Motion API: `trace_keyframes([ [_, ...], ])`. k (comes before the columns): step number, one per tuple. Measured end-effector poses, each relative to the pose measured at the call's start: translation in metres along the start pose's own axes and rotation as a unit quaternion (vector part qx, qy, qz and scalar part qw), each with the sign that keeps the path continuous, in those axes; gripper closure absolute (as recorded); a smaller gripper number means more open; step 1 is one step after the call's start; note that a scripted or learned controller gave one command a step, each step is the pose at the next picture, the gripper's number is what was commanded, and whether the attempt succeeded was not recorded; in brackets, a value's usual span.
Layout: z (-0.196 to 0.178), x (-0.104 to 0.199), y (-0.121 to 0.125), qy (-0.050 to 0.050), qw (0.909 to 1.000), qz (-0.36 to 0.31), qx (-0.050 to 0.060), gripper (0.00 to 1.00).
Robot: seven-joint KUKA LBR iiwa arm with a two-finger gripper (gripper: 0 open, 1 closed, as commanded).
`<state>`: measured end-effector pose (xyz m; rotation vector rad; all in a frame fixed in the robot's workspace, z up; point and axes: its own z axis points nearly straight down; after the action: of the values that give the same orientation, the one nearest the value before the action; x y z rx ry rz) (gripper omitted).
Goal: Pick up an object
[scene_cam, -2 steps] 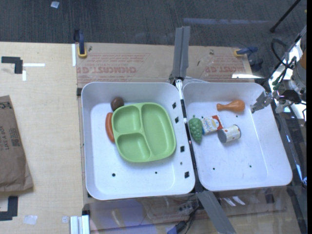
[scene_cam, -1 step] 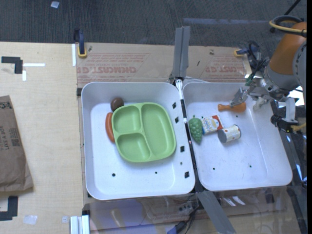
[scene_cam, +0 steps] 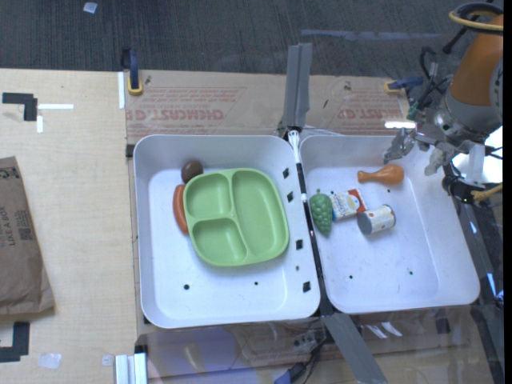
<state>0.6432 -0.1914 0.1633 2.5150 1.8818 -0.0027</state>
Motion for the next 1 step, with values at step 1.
trace_keyframes([
  [1, -0.0140, -0.0179, -0.0177, 0.000, 0.9997, -0.023, 0.001, 0.00],
])
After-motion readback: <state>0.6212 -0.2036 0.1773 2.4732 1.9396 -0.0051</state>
